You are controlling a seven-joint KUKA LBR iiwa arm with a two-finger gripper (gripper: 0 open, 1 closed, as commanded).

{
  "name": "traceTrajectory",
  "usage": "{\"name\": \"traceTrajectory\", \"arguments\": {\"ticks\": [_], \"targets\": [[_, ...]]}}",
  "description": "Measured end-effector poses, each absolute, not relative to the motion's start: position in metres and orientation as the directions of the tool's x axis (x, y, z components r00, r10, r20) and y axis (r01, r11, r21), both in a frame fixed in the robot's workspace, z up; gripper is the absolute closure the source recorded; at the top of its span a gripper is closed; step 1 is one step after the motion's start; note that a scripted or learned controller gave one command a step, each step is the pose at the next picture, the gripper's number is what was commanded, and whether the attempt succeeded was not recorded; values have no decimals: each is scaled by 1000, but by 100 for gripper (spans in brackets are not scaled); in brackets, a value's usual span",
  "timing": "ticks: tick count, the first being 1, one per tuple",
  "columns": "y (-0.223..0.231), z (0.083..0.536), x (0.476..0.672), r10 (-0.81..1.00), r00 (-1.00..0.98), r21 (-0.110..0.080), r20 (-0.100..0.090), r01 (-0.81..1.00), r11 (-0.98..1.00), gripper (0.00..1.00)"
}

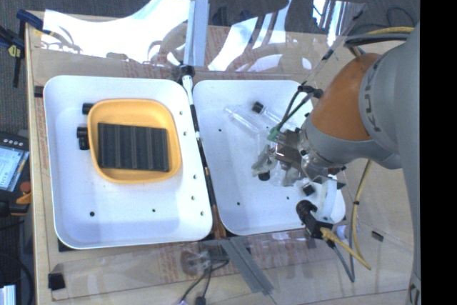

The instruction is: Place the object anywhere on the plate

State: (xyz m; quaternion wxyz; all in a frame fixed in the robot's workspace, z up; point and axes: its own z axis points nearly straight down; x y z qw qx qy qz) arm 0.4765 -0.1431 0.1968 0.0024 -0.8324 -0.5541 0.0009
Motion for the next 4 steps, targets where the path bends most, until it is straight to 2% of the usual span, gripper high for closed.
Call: {"name": "traceTrajectory", "arguments": {"ticks": [1, 2, 3, 4], "targets": [[-102, 238, 510, 981, 195, -3, 0, 981, -195, 100], [-78, 259, 569, 997, -76, -1, 1, 997, 76, 100], [-50, 315, 601, 972, -234, -2, 2, 972, 234, 100], [2, 202, 608, 931, -365, -7, 2, 931, 365, 100]]}}
